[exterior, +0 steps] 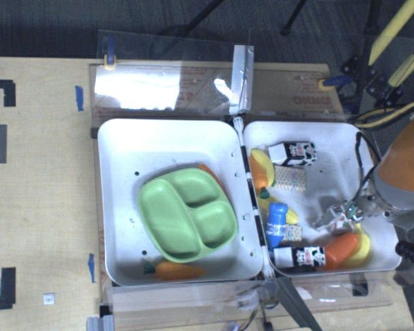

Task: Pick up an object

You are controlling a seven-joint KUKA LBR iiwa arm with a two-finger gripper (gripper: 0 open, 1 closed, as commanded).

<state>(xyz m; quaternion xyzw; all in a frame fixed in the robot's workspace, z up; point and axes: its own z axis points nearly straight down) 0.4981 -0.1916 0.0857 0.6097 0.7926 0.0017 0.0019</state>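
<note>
Over on the left the wooden surface (41,205) shows a few black corner marks and bits of blue tape. The left bin (117,150) sits left of centre, and a green divided plate (188,214) lies tilted across its middle. An orange carrot (178,270) lies at the plate's lower edge, along the bin's bottom wall, and a sliver of something orange peeks out at the plate's upper right.

The right bin (331,133) touches the left one along the middle seam. Near that seam, towards the upper part, is a yellow and orange toy (261,168), with a black-and-white cow-print carton (292,152) just beside it and a speckled pad (288,178) below. Lower down stands a blue bottle (277,222). Along the bottom wall lies a cow-print bottle (300,257), touching an orange and yellow fruit shape (346,247).

The gripper (343,214) is at the right side of this bin, just above that fruit, the arm's orange band (407,158) at the frame's right edge. Whether the fingers are apart or together I cannot tell.
</note>
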